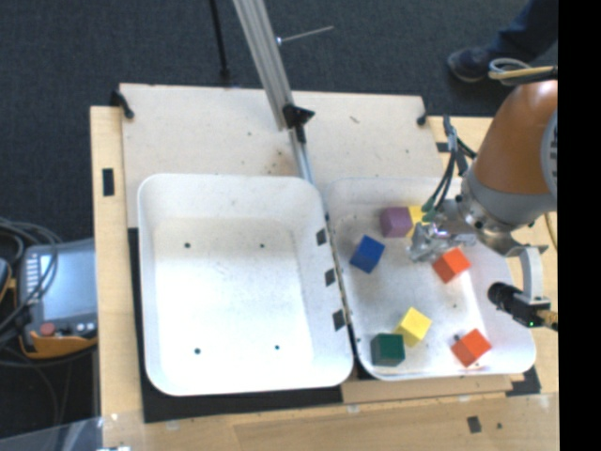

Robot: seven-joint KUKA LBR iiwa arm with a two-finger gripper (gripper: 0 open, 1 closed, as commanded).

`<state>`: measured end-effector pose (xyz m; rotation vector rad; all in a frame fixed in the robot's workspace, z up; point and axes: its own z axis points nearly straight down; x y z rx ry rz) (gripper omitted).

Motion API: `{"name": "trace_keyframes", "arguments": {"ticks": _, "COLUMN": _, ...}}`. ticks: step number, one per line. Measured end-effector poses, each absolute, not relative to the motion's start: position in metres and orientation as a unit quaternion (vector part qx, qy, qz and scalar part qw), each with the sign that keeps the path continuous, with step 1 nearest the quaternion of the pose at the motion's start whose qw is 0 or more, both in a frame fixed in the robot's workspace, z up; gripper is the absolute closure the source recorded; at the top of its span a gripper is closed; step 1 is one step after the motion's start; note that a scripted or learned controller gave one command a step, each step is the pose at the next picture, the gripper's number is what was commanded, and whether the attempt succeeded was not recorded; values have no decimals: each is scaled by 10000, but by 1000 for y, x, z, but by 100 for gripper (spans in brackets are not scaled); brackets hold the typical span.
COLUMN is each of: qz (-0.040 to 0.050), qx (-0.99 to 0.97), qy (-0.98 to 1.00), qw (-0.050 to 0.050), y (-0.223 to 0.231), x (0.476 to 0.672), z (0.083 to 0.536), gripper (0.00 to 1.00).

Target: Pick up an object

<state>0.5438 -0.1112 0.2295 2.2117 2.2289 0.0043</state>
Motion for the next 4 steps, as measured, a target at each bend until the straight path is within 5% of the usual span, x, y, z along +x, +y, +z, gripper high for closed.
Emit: {"name": "trace_keyframes", "arguments": {"ticks": 4, "qz": 17, "qx": 7045, "qy": 7097, "qw": 6, "y": 78, "x": 643, "z": 251, "gripper": 100}}
